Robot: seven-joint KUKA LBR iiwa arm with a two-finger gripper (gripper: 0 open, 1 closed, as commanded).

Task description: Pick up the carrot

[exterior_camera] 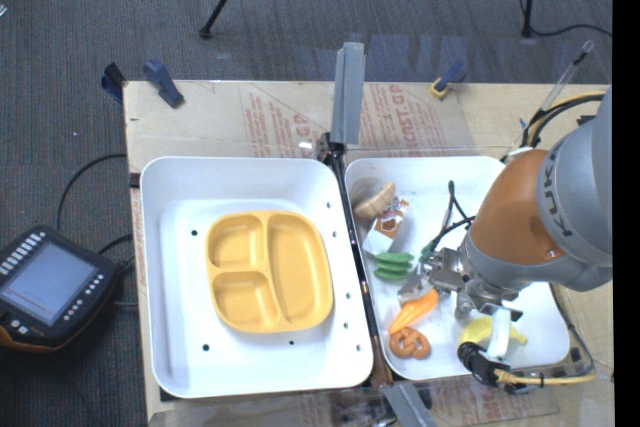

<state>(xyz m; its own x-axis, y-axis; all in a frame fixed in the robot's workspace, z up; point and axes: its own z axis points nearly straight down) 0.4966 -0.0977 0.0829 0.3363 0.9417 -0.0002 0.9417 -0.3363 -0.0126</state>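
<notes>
Carrot point(414, 310) lies tilted in right bin point(440, 170), near its lower left, just above pretzel point(410, 344) and below green pea pods point(393, 263). Gripper point(432, 277) sits at the carrot's upper end; whether it is released or clenched cannot be made out. Arm covers much of the yellow item point(497, 331). Left bin point(170, 215) holds yellow divided plate point(269, 271).

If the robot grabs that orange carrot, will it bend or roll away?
The carrot looks like a smooth, stiff toy, so it probably won't bend. Its tapered, rounded shape could slip or roll sideways. The pretzel and green pea pod close by might get nudged.
</notes>
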